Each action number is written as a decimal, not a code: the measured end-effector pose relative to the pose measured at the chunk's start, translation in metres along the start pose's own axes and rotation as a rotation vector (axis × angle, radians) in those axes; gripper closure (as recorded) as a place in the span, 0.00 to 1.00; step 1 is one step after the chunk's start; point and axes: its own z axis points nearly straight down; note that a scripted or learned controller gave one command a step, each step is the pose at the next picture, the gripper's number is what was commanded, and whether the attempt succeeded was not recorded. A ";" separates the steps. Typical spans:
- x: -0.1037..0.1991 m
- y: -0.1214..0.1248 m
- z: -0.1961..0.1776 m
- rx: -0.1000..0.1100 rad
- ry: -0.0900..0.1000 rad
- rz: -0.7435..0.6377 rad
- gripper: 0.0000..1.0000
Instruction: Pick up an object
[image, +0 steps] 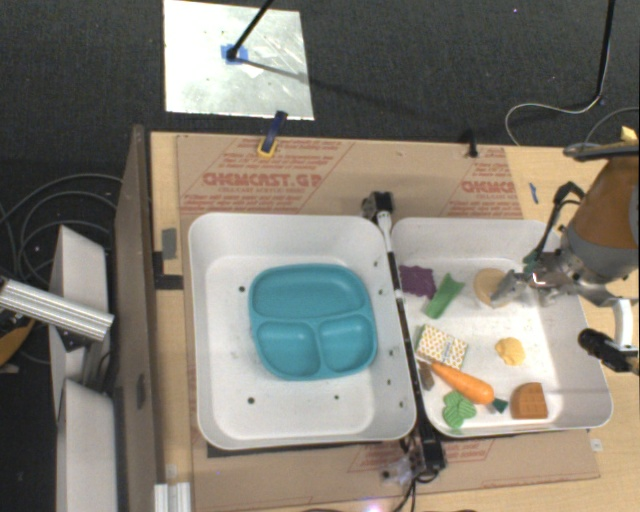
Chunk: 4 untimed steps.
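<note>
The right bin (575, 345) holds several toy foods: a purple piece (417, 281), a green strip (444, 295), a tan round piece (487, 284), a checkered cracker (441, 346), a yellow lump (510, 350), an orange carrot (462, 381) with green leaves (458, 410), and a brown slice (529, 400). My gripper (512, 286) hangs low at the right bin's upper right, right beside the tan round piece. Nothing shows held in it.
The left bin (225, 400) holds a teal divided plate (312, 320). A black clamp (380, 208) sits at the top of the seam between the bins. Cables lie on the floor at the left, and a shiny sheet (240, 60) lies beyond the bench.
</note>
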 end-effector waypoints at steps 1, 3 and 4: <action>0.062 0.060 0.018 -0.006 0.002 -0.016 0.00; 0.058 0.058 0.007 -0.007 0.001 -0.013 0.00; 0.121 0.025 0.015 -0.013 -0.005 -0.008 0.00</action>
